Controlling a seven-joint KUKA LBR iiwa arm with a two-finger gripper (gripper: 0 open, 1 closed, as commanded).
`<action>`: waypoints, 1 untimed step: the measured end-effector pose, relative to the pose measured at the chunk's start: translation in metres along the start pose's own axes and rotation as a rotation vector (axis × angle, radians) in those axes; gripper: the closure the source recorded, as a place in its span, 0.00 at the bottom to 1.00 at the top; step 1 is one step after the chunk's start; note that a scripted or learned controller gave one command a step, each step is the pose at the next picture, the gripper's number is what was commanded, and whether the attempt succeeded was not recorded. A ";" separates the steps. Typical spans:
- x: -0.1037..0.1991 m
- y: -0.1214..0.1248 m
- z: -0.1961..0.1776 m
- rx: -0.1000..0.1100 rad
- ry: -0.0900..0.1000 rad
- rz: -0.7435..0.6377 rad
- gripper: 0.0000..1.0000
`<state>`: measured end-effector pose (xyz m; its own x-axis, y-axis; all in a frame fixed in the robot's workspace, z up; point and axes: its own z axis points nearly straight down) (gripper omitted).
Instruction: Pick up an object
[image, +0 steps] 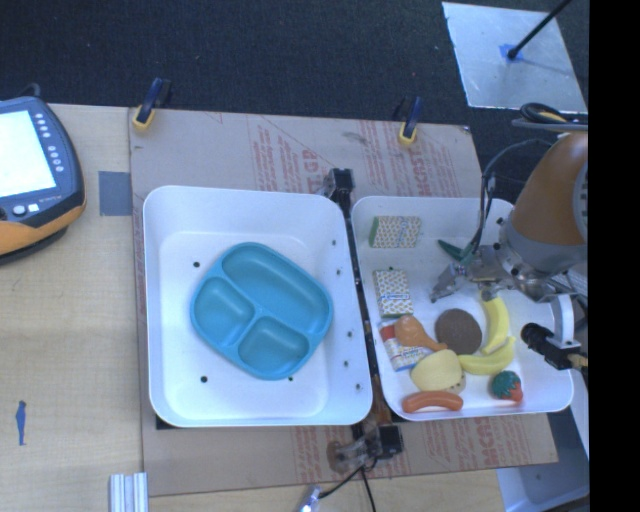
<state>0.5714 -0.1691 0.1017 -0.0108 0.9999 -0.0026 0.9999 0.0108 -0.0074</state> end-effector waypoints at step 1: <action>0.003 -0.054 0.011 -0.002 0.003 0.005 0.00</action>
<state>0.5169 -0.1667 0.0911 -0.0062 1.0000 0.0002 1.0000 0.0062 -0.0052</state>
